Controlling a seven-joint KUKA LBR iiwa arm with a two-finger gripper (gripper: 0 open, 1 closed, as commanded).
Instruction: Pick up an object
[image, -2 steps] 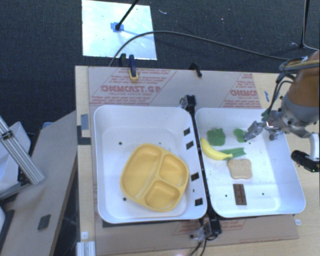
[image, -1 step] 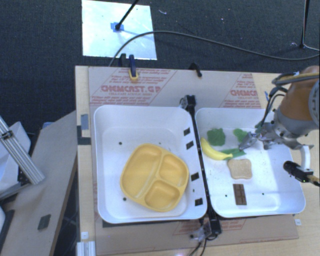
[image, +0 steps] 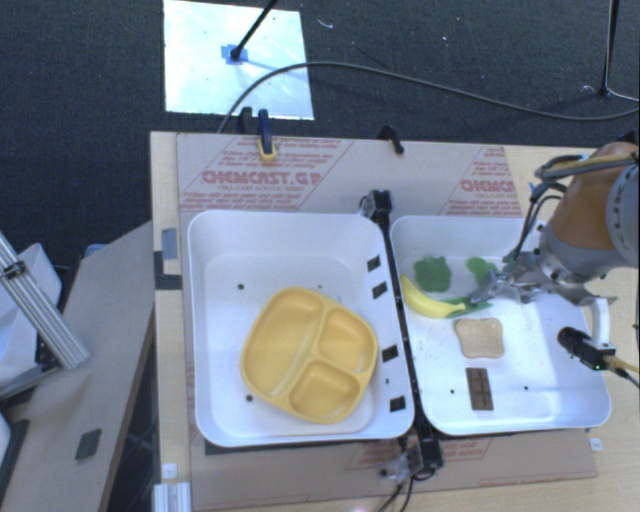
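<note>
A KUKA arm (image: 590, 215) reaches in from the right over the right-hand bin (image: 575, 405), its gripper (image: 497, 288) low among the toy food at the bin's upper left; whether the fingers are apart or together cannot be told from this slant, and nothing can be seen between them.

The likeliest target appears to be the green piece (image: 480, 268) just beside the gripper, or the banana (image: 425, 300) whose end lies close under it; a second green piece (image: 432, 272) sits just above the banana. To do the step well, the fingers probably need to settle squarely over one item and close on that alone; the green pieces and banana lie tightly together, so a sloppy descent risks nudging neighbours or catching two things at once.

The slice of toast (image: 481, 338) lies near, below the gripper, and the brown chocolate bar (image: 479, 388) further down, well apart from the cluster; both look flat and probably harder to grip. The bin's left wall and the black clips (image: 381, 290) along the divider stand close to the banana, limiting approach from that side.

The left-hand bin (image: 230, 250) holds a yellow divided tray (image: 309, 354); both bins rest on a bench (image: 330, 165) covered with printed board.
</note>
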